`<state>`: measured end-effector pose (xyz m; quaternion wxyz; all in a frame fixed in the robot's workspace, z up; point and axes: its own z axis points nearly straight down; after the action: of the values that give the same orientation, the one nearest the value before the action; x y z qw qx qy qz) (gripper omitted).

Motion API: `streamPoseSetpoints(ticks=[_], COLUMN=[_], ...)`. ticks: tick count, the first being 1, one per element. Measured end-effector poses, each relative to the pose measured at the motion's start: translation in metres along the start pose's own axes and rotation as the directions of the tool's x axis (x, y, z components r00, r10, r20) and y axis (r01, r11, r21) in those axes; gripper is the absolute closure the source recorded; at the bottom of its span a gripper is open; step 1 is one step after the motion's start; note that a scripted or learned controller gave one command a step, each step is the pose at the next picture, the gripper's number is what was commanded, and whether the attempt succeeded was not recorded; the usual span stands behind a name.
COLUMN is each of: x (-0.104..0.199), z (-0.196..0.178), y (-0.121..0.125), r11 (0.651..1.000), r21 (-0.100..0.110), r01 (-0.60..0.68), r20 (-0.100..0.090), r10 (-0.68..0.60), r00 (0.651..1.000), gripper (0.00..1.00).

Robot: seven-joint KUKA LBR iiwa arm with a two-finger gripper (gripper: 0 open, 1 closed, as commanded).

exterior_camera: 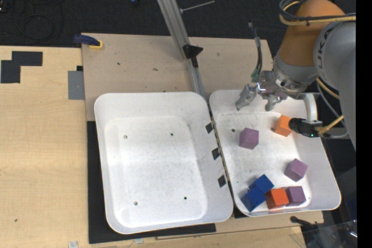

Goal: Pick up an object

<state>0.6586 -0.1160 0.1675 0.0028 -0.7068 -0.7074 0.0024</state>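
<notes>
A: Gripper (pixel 260 98) state?
B: Fingers (pixel 243 100) spread apart, nothing between them, hovering over the far end of the right bin (pixel 325 183).
A: Objects?
B: Purple cube (pixel 249 138) just below the fingers, apart from them. Orange block (pixel 282 125) near, to their right. Second purple cube (pixel 296 169) farther down. Blue blocks (pixel 257 191), orange block (pixel 278 198) and purple block (pixel 296 195) clustered at the near edge, well apart.
</notes>
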Motion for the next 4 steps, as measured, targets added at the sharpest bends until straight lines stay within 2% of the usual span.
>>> streamPoseSetpoints(ticks=[1,2,4], x=[0.006,0.005,0.0], z=[0.064,0.05,-0.048], y=[0.0,0.002,0.008], r11=[1.0,1.0,1.0], r21=[0.002,-0.004,-0.012], r01=[0.003,0.0,0.001], r20=[-0.001,0.0,0.001], r10=[-0.003,0.0,-0.001], r00=[1.0,1.0,1.0], gripper=[0.0,1.0,1.0])
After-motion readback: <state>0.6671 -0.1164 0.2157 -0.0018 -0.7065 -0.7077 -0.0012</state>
